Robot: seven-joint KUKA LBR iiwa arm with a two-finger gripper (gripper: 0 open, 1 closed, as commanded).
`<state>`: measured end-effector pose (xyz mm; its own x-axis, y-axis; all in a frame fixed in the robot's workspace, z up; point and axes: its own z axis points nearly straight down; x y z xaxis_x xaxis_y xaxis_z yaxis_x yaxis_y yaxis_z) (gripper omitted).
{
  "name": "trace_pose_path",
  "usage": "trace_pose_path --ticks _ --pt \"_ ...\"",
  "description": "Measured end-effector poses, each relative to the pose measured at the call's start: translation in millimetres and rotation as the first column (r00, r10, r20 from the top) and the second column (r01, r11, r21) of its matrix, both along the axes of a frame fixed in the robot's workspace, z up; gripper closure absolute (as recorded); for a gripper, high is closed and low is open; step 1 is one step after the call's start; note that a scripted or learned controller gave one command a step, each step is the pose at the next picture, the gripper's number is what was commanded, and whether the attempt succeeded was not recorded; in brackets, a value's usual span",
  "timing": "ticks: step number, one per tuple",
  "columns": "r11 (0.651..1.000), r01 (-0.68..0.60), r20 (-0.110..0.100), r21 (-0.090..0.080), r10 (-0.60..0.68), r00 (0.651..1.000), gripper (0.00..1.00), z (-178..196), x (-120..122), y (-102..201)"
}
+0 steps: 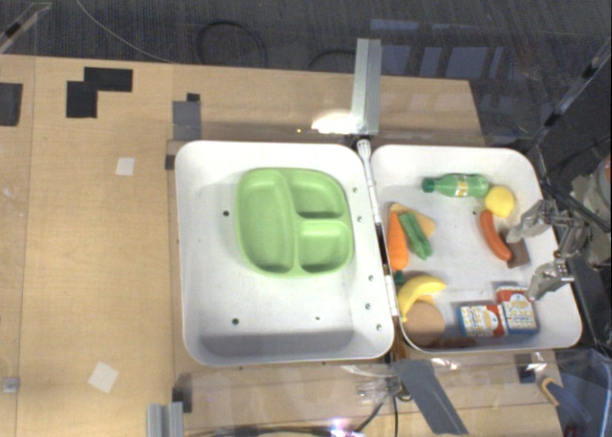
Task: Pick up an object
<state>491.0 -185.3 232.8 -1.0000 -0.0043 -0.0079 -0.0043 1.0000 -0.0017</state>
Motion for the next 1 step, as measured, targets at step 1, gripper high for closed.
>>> trace_pose_path --ticks 1 --pt "0.991 0.133 0.006 0.000 -0.133 0.991 0.00 -134.3 45.0 -19.3"
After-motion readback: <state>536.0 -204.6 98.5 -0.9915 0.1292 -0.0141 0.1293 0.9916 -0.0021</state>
